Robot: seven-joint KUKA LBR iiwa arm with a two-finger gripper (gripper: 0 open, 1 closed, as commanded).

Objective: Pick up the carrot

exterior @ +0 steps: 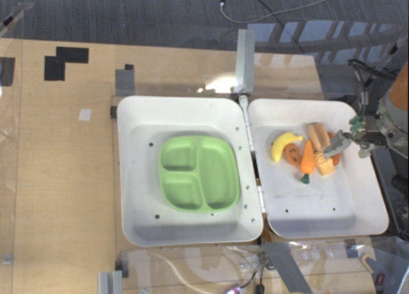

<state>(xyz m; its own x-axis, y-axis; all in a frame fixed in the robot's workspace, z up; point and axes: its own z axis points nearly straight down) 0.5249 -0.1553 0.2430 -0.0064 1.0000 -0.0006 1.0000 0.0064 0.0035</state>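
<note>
The carrot [307, 157], orange with a small green end, lies in the right bin [326, 213] among other toy food, pointing toward the near side. My gripper [349, 147] hovers at the bin's right side, just right of the pile. Its fingers are spread open, and the left fingertip [335, 146] reaches over the orange block [326, 167] next to the carrot. Nothing sits between the fingers.
A yellow banana [282, 145], a tan sausage-shaped piece [316, 135] and a small orange curl [293, 153] crowd around the carrot. The left bin [137, 158] holds a green divided plate [198, 172]. A metal post [245, 62] stands behind the bins' shared wall.
</note>
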